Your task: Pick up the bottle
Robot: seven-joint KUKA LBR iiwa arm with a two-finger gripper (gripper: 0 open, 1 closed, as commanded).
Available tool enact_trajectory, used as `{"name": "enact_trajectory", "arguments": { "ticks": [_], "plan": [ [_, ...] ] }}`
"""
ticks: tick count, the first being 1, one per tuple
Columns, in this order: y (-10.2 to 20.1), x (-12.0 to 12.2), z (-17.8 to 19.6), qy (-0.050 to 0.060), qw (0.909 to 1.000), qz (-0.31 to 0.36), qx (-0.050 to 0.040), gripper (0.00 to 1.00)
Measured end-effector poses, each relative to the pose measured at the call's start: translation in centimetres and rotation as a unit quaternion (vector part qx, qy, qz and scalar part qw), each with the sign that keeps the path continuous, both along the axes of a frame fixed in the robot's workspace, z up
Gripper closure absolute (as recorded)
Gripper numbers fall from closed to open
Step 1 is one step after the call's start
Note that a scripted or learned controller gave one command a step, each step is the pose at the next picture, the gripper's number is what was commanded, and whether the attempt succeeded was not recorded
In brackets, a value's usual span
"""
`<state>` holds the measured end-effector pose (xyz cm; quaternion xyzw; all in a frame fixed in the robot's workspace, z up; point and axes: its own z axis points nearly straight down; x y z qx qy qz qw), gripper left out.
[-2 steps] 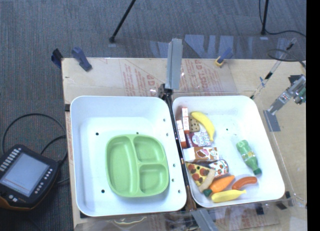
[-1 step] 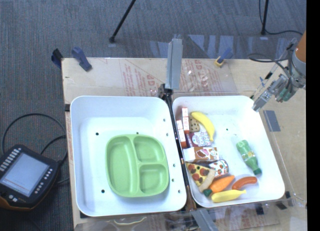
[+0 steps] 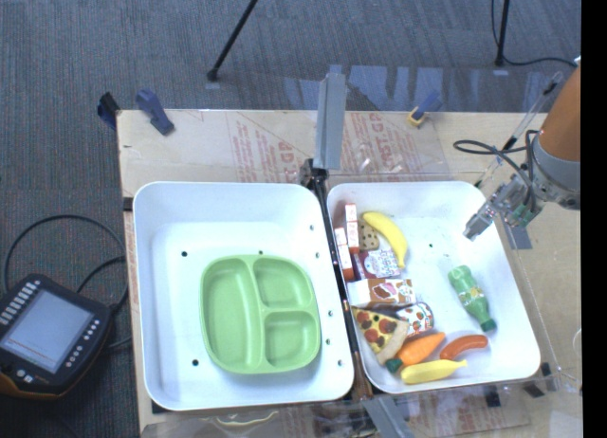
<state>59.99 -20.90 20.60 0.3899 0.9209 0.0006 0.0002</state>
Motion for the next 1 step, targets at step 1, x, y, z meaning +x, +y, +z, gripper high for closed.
{"name": "enact_trajectory", "arguments": {
  "ticks": [1],
  "plan": [
    [3.65, 3.01, 0.88, -0.001, 0.9932, -0.117, -0.0002, 1.00]
  ]
}}
